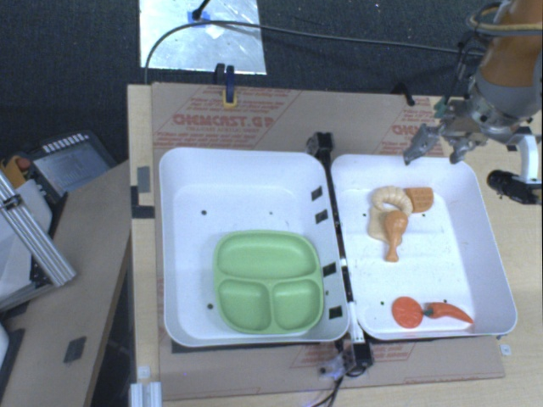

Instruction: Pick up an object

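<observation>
In the right bin (475,227) lies a small cluster near the back: a pale curled croissant-like piece (390,197), an orange-brown bread slice (421,198) and a tan drumstick (391,231). At the bin's front sit a red-orange round tomato piece (406,312) and an orange carrot (447,313). My gripper (439,147) hovers over the back edge of the right bin, above and to the right of the cluster. Its two grey fingers are spread apart with nothing between them.
The left bin (195,185) holds a green three-compartment plate (267,281) at its front right. A black clip (321,142) sits where the bins meet at the back. A cable (339,36) runs across the dark floor behind the bench.
</observation>
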Tool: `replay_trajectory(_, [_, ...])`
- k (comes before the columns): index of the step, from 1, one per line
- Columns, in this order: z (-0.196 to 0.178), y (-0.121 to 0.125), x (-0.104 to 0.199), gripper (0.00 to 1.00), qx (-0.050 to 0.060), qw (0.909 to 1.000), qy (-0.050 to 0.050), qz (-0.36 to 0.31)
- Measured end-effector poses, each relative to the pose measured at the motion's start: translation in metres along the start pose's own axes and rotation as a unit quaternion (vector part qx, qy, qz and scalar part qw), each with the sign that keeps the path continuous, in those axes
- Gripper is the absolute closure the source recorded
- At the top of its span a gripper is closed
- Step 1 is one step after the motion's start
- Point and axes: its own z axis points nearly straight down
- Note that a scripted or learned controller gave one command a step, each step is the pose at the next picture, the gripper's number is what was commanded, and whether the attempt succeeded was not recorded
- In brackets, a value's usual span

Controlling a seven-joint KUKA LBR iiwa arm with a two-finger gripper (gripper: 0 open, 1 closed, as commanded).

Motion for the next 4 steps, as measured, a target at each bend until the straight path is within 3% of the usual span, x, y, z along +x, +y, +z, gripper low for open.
replay_trajectory(1, [-0.008, 0.002, 0.0, 0.0, -0.006, 1.0, -0.001, -0.001])
replay_trajectory(4, [0.158, 0.013, 0.001, 0.0, -0.009, 1.0, -0.002, -0.002])
